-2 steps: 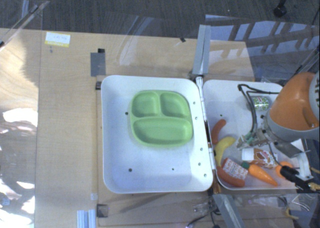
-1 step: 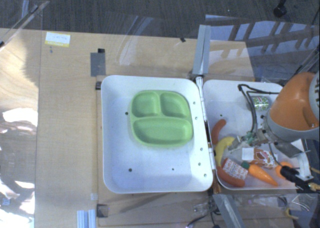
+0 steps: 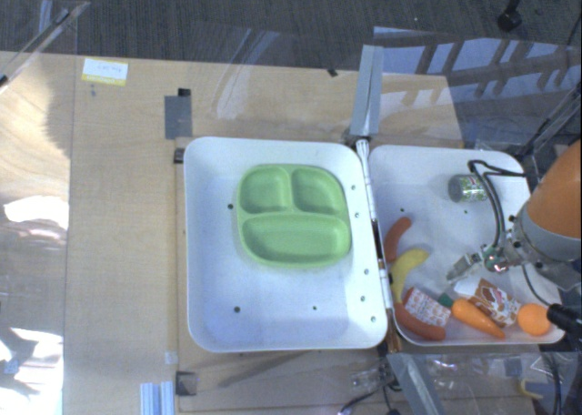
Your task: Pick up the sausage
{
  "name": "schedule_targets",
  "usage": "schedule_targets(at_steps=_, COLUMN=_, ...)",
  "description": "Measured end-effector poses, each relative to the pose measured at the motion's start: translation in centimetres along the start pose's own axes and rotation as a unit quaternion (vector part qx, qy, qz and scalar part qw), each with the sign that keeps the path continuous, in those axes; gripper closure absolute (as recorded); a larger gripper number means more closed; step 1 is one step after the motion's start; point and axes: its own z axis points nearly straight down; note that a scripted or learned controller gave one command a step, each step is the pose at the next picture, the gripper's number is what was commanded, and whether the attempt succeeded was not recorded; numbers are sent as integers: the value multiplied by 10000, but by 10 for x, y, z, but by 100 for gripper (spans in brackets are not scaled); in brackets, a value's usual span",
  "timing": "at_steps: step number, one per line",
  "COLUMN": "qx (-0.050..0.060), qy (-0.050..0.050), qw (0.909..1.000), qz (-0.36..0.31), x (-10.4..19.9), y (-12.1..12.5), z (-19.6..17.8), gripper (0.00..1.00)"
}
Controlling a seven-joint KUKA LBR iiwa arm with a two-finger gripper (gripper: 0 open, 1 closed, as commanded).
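Note:
A reddish-brown sausage (image 3: 397, 235) lies in the right bin (image 3: 427, 177) near its left wall, just above a yellow banana (image 3: 408, 264). A second, similar red sausage-like piece (image 3: 419, 323) rests along the bin's front edge, partly under a red-and-white packet (image 3: 427, 305). My gripper (image 3: 462, 267) hangs low over the middle of the right bin, to the right of the banana and apart from both red pieces. Nothing shows in its grasp. The arm's orange band (image 3: 556, 197) is at the right edge.
The left bin (image 3: 273, 313) holds a green divided plate (image 3: 294, 217). In the right bin are also a metal can (image 3: 467, 188) at the back, a carrot (image 3: 476, 316), an orange fruit (image 3: 535, 319) and a snack packet (image 3: 497, 296) at the front right. Black cables (image 3: 496, 199) loop from the wrist.

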Motion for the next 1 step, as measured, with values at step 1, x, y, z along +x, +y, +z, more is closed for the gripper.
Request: schedule_targets(at_steps=1, qx=-8, qy=8, qw=9747, qz=-2237, x=88, y=30, z=-15, gripper=0)
